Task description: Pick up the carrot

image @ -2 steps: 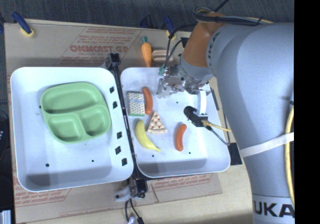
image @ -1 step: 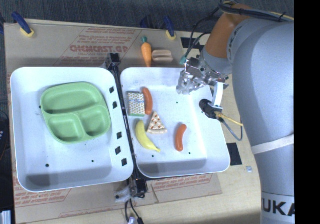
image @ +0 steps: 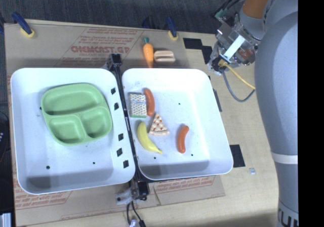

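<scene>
Your carrot point(image: 147, 53) lies on the counter point(image: 243, 120), just beyond the right bin's point(image: 192, 72) far rim, beside a bun point(image: 164, 57). Judged light, stiff, slick: take it mid-body, crosswise. Pincer point(image: 219, 63) stands well apart; its opening cannot be told.

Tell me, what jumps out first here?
The big grey arm looms at the right. A green divided plate sits in the left bin; a yellow banana and other toy foods lie in the right bin. The orange carrot lies outside both, on the bench behind it.
</scene>
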Available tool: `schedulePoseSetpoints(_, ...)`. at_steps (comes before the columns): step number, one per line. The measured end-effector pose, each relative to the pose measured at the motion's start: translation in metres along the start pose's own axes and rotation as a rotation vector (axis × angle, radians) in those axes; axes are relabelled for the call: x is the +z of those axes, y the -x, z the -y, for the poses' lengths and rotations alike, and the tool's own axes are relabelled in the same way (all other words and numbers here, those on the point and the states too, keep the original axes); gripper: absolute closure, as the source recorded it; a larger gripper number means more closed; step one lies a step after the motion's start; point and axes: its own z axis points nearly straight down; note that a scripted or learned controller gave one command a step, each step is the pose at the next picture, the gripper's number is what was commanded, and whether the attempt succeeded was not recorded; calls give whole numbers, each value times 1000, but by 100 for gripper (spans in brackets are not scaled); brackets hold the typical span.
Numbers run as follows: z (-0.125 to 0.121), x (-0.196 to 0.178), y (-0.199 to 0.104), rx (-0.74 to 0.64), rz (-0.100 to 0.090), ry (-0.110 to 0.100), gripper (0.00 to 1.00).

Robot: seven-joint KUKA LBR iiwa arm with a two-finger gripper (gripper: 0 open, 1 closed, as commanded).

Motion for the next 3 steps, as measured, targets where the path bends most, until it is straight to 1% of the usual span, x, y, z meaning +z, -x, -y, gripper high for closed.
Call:
schedulePoseSetpoints(1,41,179,-21,271,2,-5,100)
schedulePoseSetpoints(2,4,210,41,33,1,-3,100)
schedulePoseSetpoints(3,-7,82,27,-109,-2,3,100)
